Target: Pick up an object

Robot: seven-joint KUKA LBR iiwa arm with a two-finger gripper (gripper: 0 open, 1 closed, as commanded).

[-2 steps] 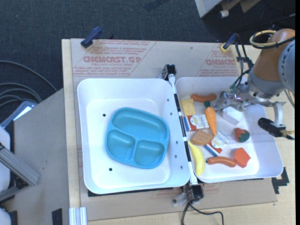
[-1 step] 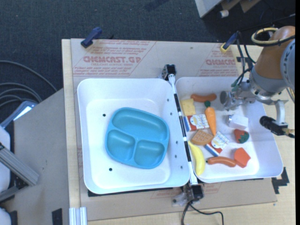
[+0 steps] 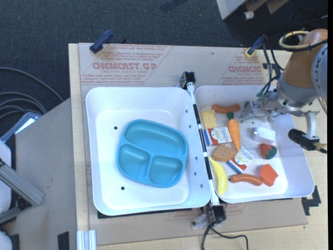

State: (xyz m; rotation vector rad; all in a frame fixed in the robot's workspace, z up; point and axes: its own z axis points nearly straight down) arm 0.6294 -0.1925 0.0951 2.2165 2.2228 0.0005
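The arm came in from the right, orange band [image 3: 302,69] showing above the wrist, and the hand [image 3: 258,108] sat low over the back part of the right bin [image 3: 299,184]. Honestly couldn't tell how the hand was set, it was just a clump of grey metal from this angle, and nothing was visibly between its tips.

The right bin had all the small stuff in it. A hot dog [image 3: 226,108] lay near the back wall, just left of the hand. Below that was a yellow cheese wedge [image 3: 208,119] against the left wall, a carrot [image 3: 234,133] pointing toward the front, and a little red and white carton [image 3: 220,136] between those two. A white block [image 3: 264,135] sat just in front of the hand, with a strawberry [image 3: 268,150] beside it toward the front. Further forward: a cracker-looking brown piece [image 3: 223,152], a small printed packet [image 3: 243,156], a banana [image 3: 220,177] along the left wall, a second sausage [image 3: 246,179] and an orange-red block [image 3: 268,174] touching its right end.

The left bin [image 3: 99,139] held a blue divided plate [image 3: 152,153] with three compartments, sitting about in the middle. Both bins rested on a cardboard-covered surface [image 3: 130,66] with red printing, and a blue clamp [image 3: 101,41] was clipped at its back left corner.
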